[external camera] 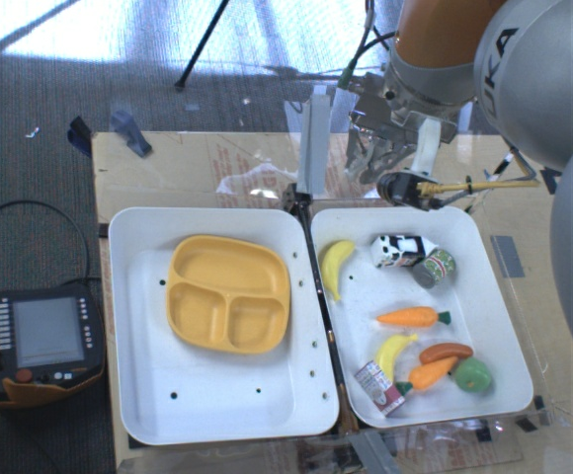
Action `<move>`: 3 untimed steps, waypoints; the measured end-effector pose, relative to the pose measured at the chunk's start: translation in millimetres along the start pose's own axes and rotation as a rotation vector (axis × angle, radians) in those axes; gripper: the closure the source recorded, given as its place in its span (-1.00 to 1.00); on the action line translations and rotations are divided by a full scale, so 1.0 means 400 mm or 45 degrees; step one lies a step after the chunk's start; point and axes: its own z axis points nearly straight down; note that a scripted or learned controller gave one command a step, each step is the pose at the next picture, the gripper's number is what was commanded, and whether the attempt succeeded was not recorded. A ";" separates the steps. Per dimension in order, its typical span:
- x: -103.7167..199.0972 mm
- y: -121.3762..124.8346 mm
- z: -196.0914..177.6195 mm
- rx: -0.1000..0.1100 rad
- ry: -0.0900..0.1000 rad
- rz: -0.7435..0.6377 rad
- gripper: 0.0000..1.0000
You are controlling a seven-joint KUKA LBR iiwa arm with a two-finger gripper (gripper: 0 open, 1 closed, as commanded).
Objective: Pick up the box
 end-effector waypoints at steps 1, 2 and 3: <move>0.143 -0.055 -0.029 0.002 -0.002 0.037 1.00; 0.140 -0.083 0.321 0.006 -0.003 0.049 1.00; 0.271 -0.138 0.018 0.001 -0.001 -0.009 1.00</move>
